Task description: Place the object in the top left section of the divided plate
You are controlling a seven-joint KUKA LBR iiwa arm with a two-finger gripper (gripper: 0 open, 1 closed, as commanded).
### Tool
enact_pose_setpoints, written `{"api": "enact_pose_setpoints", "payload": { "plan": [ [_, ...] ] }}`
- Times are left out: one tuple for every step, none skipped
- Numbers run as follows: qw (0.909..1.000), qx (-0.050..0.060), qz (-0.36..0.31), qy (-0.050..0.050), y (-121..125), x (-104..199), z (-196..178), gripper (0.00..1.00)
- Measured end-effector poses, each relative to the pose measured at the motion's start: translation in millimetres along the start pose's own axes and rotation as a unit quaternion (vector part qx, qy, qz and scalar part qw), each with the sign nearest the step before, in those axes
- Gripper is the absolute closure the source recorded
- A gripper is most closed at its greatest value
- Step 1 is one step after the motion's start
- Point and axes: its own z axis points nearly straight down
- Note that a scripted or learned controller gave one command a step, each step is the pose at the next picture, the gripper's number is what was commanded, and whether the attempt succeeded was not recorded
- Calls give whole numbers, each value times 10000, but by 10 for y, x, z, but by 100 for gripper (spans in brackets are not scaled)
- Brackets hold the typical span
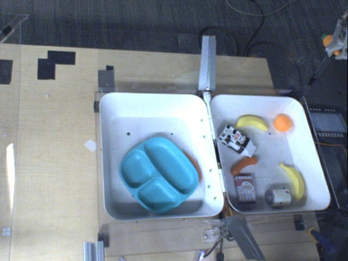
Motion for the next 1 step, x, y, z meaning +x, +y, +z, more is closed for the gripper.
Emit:
{"api": "enact_pose_setpoints", "payload": {
  "plan": [
    [10000,8,21,3,-448,-251,130,100]
  ]
}}
